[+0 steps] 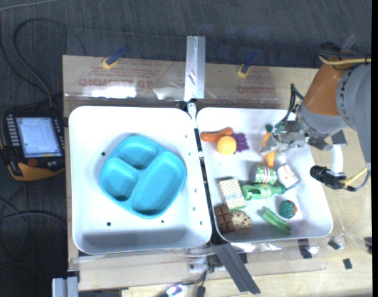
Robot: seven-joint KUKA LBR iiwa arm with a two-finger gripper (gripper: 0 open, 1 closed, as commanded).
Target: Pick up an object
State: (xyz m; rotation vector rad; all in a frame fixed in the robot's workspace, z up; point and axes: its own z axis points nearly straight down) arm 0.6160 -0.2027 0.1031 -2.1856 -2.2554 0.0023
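Note:
My gripper (277, 135) hangs over the upper right part of the right bin (318, 224), reaching in from the right. Just below it lies a small orange piece (270, 159), and another orange bit (265, 140) shows at its left tip. Further left are an orange ball (226, 145), a carrot (215, 134) and purple grapes (241, 142). Lower in the bin sit a green can (263, 175), a small white box (288, 176), a green bottle (260, 192), a cracker box (231, 193), a chocolate bar (222, 218) and a cookie (240, 219).
The left bin (90, 228) holds a blue divided plate (143, 175). A round green and red toy (287, 208) and a green vegetable (276, 221) lie at the right bin's lower right. A teach pendant (31, 142) rests on the floor at far left.

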